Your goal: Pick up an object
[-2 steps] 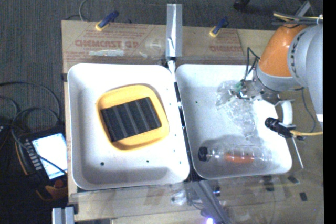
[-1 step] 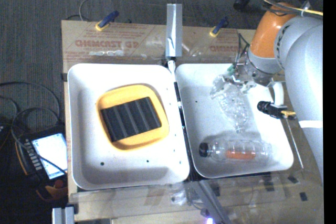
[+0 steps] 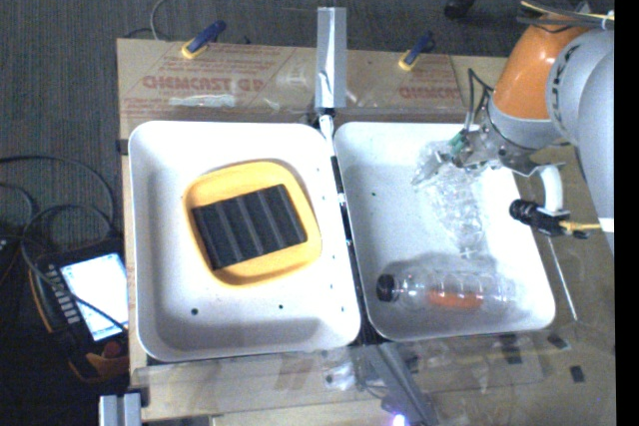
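Note:
In the right bin (image 3: 379, 214), a clear plastic bottle (image 3: 449, 291) with a black cap and an orange label lies along the front wall. A crinkled clear plastic piece (image 3: 454, 200) runs from the bin's middle up toward the back right. My gripper (image 3: 464, 150) hangs over the back right part of this bin, right at the upper end of the crinkled plastic. The left bin (image 3: 160, 214) holds a yellow object with a black ribbed top (image 3: 252, 221), lying flat in the middle.
A metal post (image 3: 330, 60) stands behind the seam between the bins. Two blue-and-yellow clamps (image 3: 203, 38) (image 3: 416, 50) grip the cardboard at the back. A black knob (image 3: 527, 211) juts in at the right bin's right edge.

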Robot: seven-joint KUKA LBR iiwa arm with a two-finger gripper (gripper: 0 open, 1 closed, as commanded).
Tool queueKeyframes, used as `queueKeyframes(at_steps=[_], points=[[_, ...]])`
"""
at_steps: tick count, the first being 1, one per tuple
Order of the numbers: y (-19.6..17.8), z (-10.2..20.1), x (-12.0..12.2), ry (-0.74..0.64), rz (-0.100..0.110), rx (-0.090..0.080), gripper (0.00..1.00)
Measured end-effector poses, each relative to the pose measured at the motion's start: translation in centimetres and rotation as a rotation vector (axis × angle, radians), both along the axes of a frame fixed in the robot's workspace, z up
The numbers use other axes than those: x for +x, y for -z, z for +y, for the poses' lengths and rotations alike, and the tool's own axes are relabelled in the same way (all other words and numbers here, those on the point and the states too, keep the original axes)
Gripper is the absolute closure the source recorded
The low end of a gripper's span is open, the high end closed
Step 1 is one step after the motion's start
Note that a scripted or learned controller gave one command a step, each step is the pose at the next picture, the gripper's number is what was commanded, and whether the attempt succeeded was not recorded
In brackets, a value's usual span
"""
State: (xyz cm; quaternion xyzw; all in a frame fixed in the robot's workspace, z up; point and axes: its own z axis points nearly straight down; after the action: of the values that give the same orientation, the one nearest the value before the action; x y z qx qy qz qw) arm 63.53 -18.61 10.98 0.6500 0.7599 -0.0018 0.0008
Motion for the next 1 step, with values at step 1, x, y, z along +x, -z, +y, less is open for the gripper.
queueKeyframes(at_steps=[1], points=[[0.57, -2.59, -4.64, 0.005, 0.000, 0.004, 0.00]])
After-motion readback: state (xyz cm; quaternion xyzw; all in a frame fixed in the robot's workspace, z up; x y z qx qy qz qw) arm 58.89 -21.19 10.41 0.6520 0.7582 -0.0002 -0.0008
